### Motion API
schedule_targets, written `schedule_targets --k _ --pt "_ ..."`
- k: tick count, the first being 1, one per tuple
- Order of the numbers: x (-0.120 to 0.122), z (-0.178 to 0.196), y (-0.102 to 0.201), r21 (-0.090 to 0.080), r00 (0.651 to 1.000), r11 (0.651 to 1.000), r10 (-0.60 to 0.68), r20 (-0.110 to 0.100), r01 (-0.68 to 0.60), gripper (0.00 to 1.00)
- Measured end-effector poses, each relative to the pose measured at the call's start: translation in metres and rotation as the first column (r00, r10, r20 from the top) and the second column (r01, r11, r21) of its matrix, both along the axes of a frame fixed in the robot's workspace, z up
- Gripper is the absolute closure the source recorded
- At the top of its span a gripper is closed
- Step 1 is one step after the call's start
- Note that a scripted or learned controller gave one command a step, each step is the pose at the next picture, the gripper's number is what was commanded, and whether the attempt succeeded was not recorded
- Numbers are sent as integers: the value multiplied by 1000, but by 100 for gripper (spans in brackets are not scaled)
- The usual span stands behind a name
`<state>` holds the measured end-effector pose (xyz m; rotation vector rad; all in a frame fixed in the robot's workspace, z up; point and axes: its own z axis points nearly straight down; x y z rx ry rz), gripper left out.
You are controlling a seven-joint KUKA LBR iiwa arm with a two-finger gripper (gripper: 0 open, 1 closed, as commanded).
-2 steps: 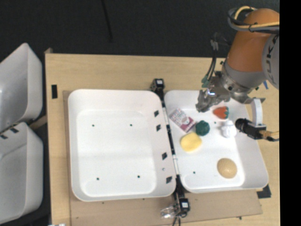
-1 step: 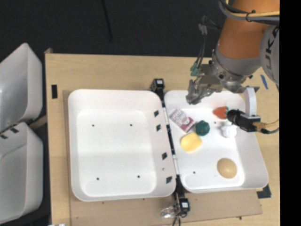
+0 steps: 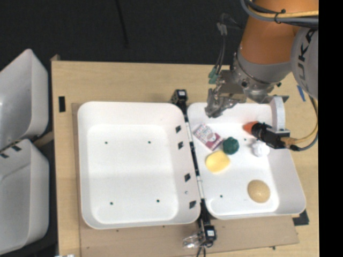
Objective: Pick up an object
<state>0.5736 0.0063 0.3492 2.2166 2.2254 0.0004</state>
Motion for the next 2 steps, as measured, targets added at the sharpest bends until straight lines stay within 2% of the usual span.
schedule_targets --k 1,2 --pt "-25 -22 -51 -2 1000 1000 -7 -3 7 100" --pt "-42 18 -21 0 1000 1000 0 2 0 100"
